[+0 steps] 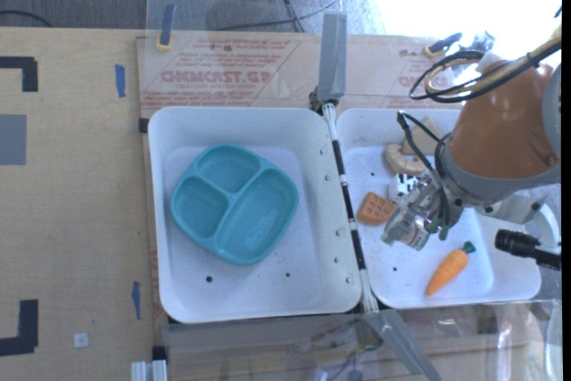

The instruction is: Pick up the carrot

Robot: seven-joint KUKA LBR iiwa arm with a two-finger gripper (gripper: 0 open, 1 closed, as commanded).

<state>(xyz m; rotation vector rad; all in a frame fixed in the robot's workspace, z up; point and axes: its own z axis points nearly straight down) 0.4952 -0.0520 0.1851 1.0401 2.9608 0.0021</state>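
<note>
The carrot (448, 269) lies flat on the floor of the right bin (517, 285), near its front wall, green top pointing toward the back. The gripper (406, 232) hangs just behind and to the left of the carrot, apart from it; finger spread cannot be determined, and nothing is visibly held. Behind the gripper lies a waffle piece (376, 208). The left bin (178, 281) holds a teal divided plate (234, 202).

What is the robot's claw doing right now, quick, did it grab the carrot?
Gripper: cannot be told if open or closed from this view. It hangs over the right bin. The carrot lies in that bin, apart from it, not held.
</note>
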